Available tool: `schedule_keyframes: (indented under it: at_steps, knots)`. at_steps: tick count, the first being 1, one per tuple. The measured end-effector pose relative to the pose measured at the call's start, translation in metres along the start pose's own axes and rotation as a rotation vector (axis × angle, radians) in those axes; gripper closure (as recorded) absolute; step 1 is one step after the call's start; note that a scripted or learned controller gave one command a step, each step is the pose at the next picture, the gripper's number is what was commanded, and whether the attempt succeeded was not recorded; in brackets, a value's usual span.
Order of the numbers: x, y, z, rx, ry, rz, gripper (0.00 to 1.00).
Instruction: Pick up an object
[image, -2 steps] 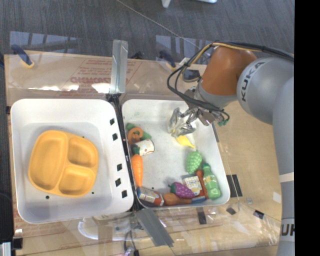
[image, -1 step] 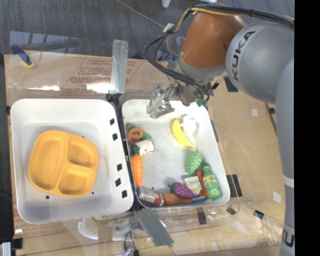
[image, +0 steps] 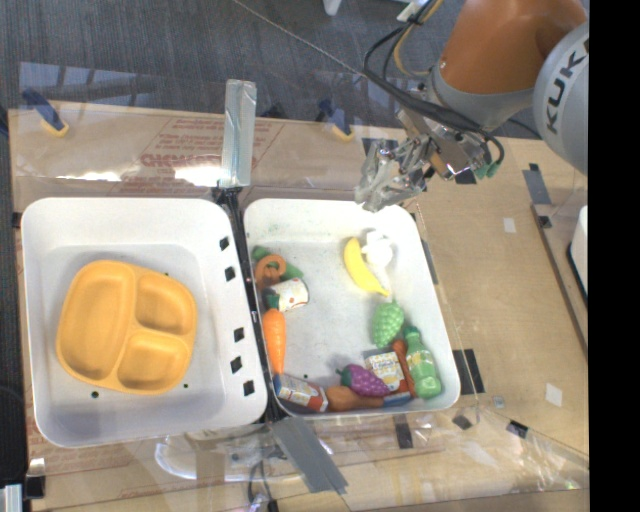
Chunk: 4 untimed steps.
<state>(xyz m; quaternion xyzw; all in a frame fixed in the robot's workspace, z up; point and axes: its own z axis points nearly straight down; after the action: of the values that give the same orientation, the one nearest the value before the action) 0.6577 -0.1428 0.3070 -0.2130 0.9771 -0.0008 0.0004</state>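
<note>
The right bin (image: 330, 222) holds toy food. A yellow banana (image: 361, 268) lies near its back right, with a small white piece (image: 379, 248) beside it. A carrot (image: 274, 340) lies along the left wall, below a white can (image: 290, 294) and an orange-green piece (image: 269, 267). Green grapes (image: 387, 323), a green bottle (image: 421, 368), purple grapes (image: 366, 380) and a small can (image: 300, 393) crowd the front right. My gripper (image: 383, 182) hangs over the bin's back right rim, above the banana, with nothing visibly held.
The left bin (image: 60, 225) holds a yellow divided plate (image: 126, 326). A grey upright post (image: 238, 132) stands behind the divider between the bins. Cables loop over the wrist (image: 425, 130) at the top right.
</note>
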Motion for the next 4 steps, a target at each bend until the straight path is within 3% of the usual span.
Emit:
schedule_keyframes:
  at_steps: [1, 2, 3, 4]
  knots:
    - [0.000, 0.001, 0.002, -0.004, 0.003, -0.001, 0.00]
    - [0.013, -0.021, 0.150, -0.011, 0.013, 0.138, 0.00]
    - [0.045, -0.052, 0.217, -0.004, 0.002, 0.106, 0.00]
    - [0.043, -0.051, 0.208, -0.006, 0.003, 0.102, 1.00]
